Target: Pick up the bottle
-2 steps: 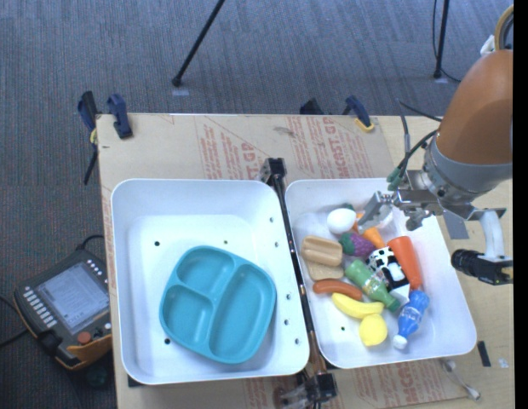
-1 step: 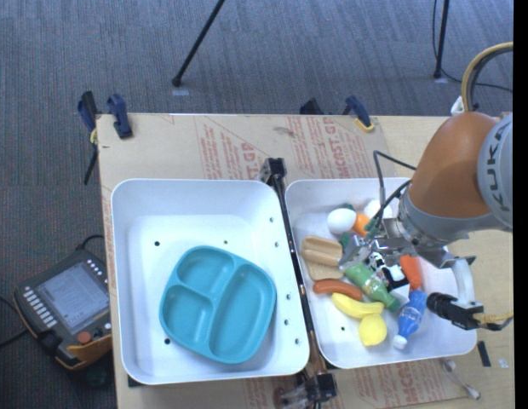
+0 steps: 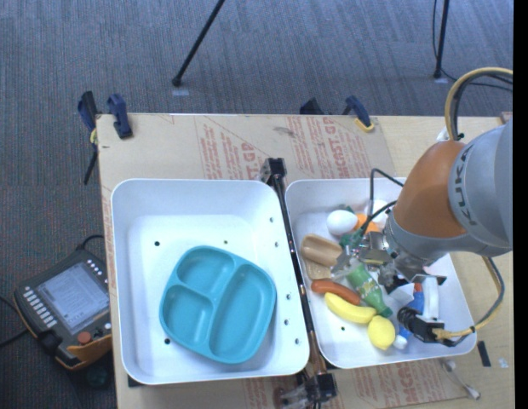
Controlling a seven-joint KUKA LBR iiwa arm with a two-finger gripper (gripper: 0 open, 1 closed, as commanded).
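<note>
Under end effector (image 3: 372,267): green bottle (image 3: 369,285), seemingly lying tilted, right bin (image 3: 332,348).

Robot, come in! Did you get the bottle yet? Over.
Gripper low in right bin, over the green bottle. Grip unconfirmed. Banana, sausage, lemon crowd it.

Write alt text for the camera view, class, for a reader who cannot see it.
A grey and orange robot arm reaches from the right into the right white bin, its gripper down at a green bottle among toy foods. The left white bin holds a blue divided plate.
</note>
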